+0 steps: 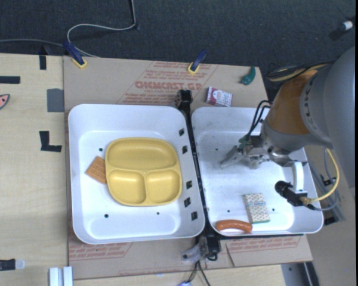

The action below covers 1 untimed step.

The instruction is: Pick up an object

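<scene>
My gripper (231, 157) hangs low over the upper middle of the right bin (210, 130), pointing left, with bare bin floor under it. A small patterned box (257, 208) lies in that bin's lower right part, well below the gripper. An orange sausage (232, 225) rests against the bin's front wall, just left of the box. In the left bin (83, 219) sits a yellow divided plate (144, 170), and a brown cracker-like piece (96, 170) pokes out from under its left edge. Nothing is seen held by the gripper.
The grey arm with its orange band (298, 115) covers the right bin's right side, with a black cable fitting (288, 191) beside the box. A small red packet (218, 96) lies on the cardboard behind the bins. A black divider clamp (184, 100) joins the bins.
</scene>
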Available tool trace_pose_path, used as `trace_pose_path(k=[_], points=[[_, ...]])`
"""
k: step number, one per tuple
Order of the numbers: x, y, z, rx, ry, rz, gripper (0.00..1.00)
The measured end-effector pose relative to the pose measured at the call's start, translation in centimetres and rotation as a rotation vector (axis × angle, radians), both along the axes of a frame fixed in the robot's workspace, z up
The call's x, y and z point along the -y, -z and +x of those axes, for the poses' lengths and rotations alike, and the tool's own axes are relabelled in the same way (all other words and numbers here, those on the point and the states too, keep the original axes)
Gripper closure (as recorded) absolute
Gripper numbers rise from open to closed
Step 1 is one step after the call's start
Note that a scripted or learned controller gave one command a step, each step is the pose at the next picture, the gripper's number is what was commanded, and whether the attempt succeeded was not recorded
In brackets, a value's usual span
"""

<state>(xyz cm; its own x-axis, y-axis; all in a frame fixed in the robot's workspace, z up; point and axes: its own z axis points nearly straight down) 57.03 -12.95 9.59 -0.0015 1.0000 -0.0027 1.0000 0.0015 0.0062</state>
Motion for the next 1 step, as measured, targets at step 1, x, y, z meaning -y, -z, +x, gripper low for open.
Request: trace_pose_path(k=[1], points=[[-0.1,-0.91,-0.01,-0.001,-0.001,0.002,1.0]])
